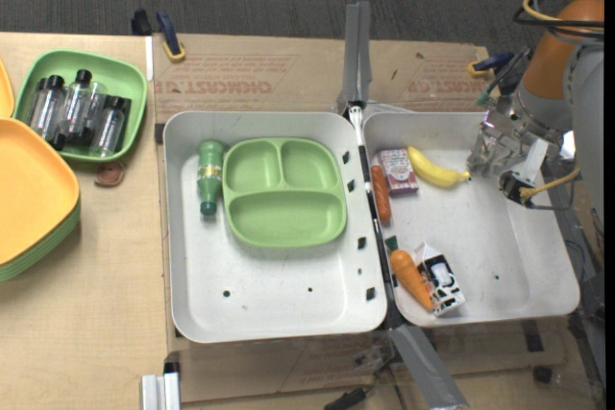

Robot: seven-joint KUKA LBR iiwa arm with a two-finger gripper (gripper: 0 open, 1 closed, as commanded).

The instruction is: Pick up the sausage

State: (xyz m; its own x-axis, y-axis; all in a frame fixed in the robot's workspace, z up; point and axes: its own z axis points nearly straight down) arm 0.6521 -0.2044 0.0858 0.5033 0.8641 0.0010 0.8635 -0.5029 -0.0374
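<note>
Currently I see the gripper (492, 152) over the right bin's (519, 274) far right (finger state: I cannot tell), sausage (381, 194) at its left wall.

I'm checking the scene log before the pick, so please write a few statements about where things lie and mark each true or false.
1. The sausage lies in the right bin, along its left wall. True.
2. The banana is in the left bin. False: it lies in the right bin, beside the small box.
3. The green bottle lies left of the green tray. True.
4. The gripper holds the sausage. False: it is by the banana's right end, apart from the sausage.
5. The carrot sits on the green tray. False: it lies in the right bin, near its front left corner.
</note>
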